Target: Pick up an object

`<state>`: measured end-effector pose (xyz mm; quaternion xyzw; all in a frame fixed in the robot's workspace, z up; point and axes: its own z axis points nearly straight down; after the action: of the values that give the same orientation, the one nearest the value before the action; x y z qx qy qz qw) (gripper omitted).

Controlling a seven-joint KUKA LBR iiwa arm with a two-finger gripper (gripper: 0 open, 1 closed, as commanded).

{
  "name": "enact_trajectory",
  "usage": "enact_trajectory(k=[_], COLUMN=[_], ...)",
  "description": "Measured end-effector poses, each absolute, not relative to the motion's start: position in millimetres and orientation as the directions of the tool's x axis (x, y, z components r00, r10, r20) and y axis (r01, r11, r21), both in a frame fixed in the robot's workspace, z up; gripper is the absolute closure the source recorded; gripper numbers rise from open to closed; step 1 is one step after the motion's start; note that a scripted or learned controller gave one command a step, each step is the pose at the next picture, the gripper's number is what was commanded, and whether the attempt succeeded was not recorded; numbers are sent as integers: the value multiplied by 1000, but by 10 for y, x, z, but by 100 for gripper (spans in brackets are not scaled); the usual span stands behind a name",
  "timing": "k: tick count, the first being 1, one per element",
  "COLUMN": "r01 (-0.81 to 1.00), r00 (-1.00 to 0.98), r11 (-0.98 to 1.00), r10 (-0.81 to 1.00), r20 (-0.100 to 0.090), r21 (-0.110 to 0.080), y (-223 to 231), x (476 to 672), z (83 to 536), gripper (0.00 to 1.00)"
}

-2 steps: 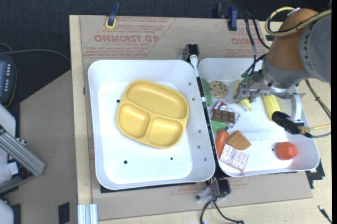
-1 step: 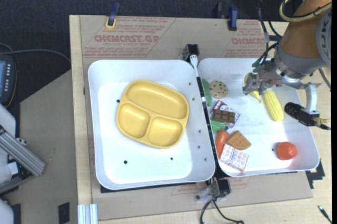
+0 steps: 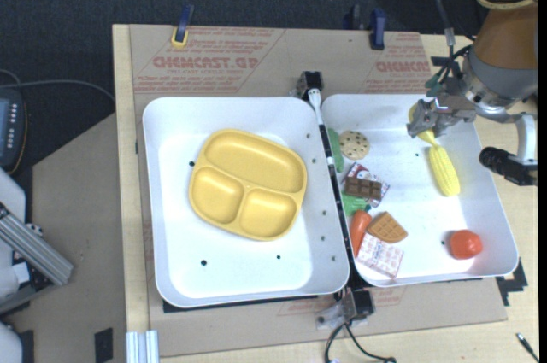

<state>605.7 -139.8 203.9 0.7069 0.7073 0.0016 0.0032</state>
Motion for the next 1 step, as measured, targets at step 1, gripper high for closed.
enact_trajectory(k=[1], r01=[1000], r00=[-1], r11=[1], r10=[1000], r20=[-2], r21=[5], y=[-1399], x=[6068], z=[2268], gripper=[100])
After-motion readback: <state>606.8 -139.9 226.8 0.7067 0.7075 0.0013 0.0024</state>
